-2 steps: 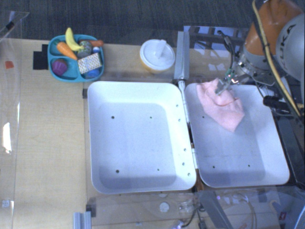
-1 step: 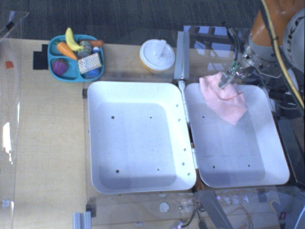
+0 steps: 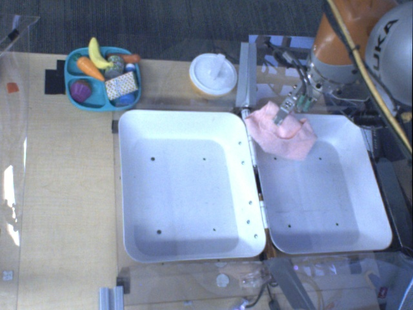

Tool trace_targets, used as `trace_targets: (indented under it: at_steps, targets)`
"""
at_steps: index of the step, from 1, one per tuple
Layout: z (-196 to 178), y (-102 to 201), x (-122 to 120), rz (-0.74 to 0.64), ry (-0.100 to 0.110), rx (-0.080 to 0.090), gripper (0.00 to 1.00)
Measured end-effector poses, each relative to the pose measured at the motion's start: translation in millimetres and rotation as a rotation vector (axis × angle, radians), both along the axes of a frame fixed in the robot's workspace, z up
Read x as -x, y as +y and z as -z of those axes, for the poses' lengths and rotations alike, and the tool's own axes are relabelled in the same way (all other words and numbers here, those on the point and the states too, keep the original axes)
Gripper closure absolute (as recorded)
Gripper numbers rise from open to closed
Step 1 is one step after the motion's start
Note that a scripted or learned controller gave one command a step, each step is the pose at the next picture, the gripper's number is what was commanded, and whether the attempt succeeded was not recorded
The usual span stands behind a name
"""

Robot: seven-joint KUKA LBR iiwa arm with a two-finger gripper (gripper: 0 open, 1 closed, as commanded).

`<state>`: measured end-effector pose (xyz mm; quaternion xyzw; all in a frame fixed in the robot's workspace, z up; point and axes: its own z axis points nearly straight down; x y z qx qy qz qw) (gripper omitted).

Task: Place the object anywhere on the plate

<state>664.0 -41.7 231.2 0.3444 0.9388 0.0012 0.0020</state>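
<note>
A crumpled pink cloth (image 3: 282,135) lies at the far left corner of the right bin (image 3: 329,231), draped partly over the rim. My gripper (image 3: 284,113) comes down from the right onto the cloth's top. Its fingers look pinched on a raised fold of the fabric. The blue divided plate (image 3: 98,102) stands on the bench at the far left. It carries a toy banana (image 3: 98,55), a carrot (image 3: 90,68), a purple piece (image 3: 80,90) and a speckled block (image 3: 122,84).
The left bin (image 3: 187,186) lies between the cloth and the plate. A white round lid with a yellow rim (image 3: 213,73) stands behind it. A grey metal frame (image 3: 258,70) rises behind the right bin, close to the gripper.
</note>
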Motion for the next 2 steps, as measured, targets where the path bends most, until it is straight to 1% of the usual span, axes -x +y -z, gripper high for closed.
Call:
trace_targets:
  at_steps: [1, 2]
  targets:
    - [-7, 47, 2, -0.401, -0.001, 0.001, 1.0]
    - [-5, 89, 1, -0.703, -0.005, 0.003, 1.0]
